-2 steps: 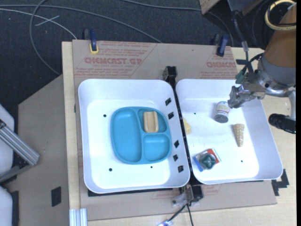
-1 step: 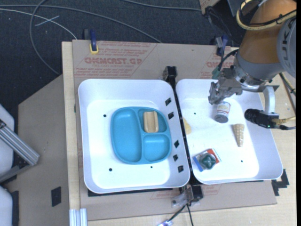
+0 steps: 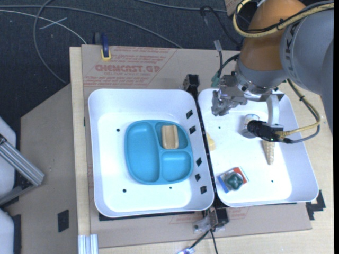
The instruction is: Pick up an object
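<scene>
My gripper [image 3: 221, 107] hangs over the upper left part of the right bin [image 3: 296, 187], pointing down, and I see nothing held in it. A pale cone [image 3: 270, 151] lies in that bin to the gripper's lower right. Near the bin's front sits a small packet [image 3: 233, 179], teal with red and blue edges. A small yellowish piece [image 3: 210, 142] lies against the bin's left wall, just below the gripper.
The left bin [image 3: 106, 157] holds a blue divided plate [image 3: 143, 152] with a tan block [image 3: 170, 136] in its upper right compartment. Black clips line the wall between the bins. The grey arm with its orange band [image 3: 270, 20] comes in from the upper right.
</scene>
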Controlling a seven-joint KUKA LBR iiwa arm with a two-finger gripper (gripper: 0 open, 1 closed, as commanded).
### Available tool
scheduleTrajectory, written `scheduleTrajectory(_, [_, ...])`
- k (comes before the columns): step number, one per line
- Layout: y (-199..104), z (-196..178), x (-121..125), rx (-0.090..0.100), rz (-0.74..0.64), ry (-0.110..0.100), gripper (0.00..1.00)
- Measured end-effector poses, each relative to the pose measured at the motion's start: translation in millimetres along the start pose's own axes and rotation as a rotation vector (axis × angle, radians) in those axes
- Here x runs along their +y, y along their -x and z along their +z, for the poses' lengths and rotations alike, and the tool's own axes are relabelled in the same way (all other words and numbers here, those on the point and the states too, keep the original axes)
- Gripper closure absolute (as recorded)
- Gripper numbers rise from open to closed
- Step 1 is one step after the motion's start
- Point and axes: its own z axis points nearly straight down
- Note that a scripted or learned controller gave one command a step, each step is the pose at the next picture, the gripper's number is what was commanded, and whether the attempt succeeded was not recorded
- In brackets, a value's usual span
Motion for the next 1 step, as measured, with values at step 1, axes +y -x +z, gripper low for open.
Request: scheduleTrajectory(1, [-53.5, 11.2, 8.6, -0.001, 0.001, 0.001, 1.00])
